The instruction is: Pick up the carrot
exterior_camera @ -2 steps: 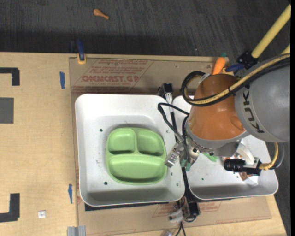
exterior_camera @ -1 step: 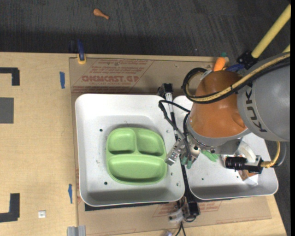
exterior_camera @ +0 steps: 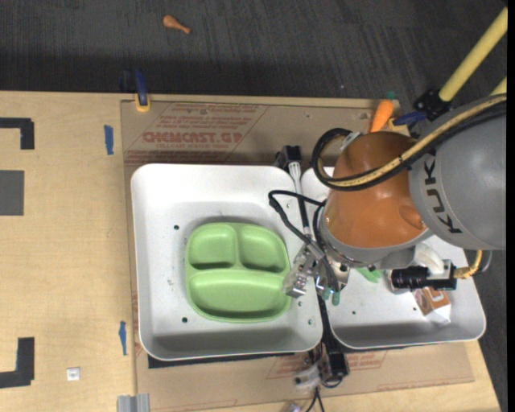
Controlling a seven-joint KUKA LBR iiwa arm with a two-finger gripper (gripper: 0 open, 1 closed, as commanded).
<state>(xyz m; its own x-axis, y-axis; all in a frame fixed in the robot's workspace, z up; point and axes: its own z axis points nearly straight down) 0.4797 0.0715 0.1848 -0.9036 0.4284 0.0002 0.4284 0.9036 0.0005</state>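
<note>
Though which thing is the carrot can't be told for sure, two orange candidates show. One is a small tapered orange piece on the dark floor, well beyond the green tray toward the far side and off the bench entirely. The other is an orange stub with a greenish tip, far-right of the tray, at the bench's far edge beside a blue bit; it may be a clamp.

Gripper sits low just at the tray's right edge, over the seam where the left bin meets the right bin. It is too cluttered by cables to say whether it is spread or pressed together, so can't tell.

Arm is grey, its orange band right of the tray, covering most of the right bin. Black cables loop between the band and the tray.

Tray is three-compartment, lying flat in the left bin, roughly centred.

Further right of the tray, in the right bin: a green scrap just past the gripper, and a brown-and-white item near the bin's near-right corner.

A yellow rod slants up far-right of the tray.
</note>
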